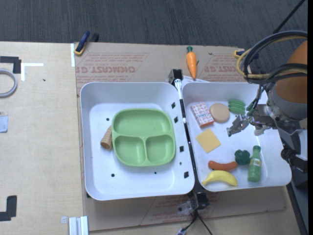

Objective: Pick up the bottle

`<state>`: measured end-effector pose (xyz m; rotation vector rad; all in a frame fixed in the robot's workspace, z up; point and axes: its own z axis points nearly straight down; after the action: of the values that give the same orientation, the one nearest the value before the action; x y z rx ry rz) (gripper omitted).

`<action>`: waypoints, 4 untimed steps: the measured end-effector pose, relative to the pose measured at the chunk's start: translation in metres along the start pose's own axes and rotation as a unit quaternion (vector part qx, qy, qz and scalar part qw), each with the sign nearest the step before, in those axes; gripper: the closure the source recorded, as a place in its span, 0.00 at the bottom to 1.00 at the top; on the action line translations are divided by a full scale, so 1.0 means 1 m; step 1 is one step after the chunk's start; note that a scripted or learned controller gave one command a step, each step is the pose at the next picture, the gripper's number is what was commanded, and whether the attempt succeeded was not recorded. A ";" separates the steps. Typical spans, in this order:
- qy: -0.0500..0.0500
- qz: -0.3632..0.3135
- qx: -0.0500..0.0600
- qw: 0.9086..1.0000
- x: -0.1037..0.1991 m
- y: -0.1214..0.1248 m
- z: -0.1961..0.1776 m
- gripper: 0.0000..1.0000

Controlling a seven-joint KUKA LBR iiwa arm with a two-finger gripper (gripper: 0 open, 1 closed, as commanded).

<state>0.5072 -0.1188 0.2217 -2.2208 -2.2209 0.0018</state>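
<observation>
My pincer (236,128) sits over the right bin (279,177), upper-middle area, arm (288,94) coming in from the right with the orange band showing. Fingers look slightly apart and nothing is between them. It's near the green leafy piece (236,105), well apart from the bottle.

Bottle (255,164): one, green, lower right of the right bin, just beside the broccoli (241,156), touching or nearly touching it. I can't read its label.

My count for the right bin:
- 1 bottle
- 1 broccoli
- 1 banana (220,178) at the front edge
- 1 sausage (222,165) just above the banana
- 1 cheese slice (208,141), yellow, flat
- 1 round tan cookie (220,113)
- 1 red-and-white patterned packet (201,114), print too small for me to read
- 1 green leafy piece

Left bin (93,170): 1 green three-compartment plate (144,136) in the middle, 1 tan cone-shaped piece (106,138) touching its left edge.

Outside the bins: 1 toy carrot (190,61) on the cardboard behind the right bin, 1 blue clamp (82,42) at the cardboard's back-left corner.

Writing: the cardboard sheet (122,65) under both bins carries red print, upside down from this camera; I can't make it out reliably.

Surface: light wood bench (39,146) with black tape marks and a grey ring on the left. Dark grey carpet (146,9) behind the bench. Black cables loop over the arm.
</observation>
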 end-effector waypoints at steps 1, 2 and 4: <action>0.005 0.151 -0.004 0.988 -0.040 -0.025 0.128 0.00; 0.001 0.156 -0.002 0.988 -0.046 -0.028 0.119 1.00; 0.000 0.234 0.001 0.972 0.102 -0.030 0.014 1.00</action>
<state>0.4769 -0.0169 0.2073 -2.6779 -1.6394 0.0046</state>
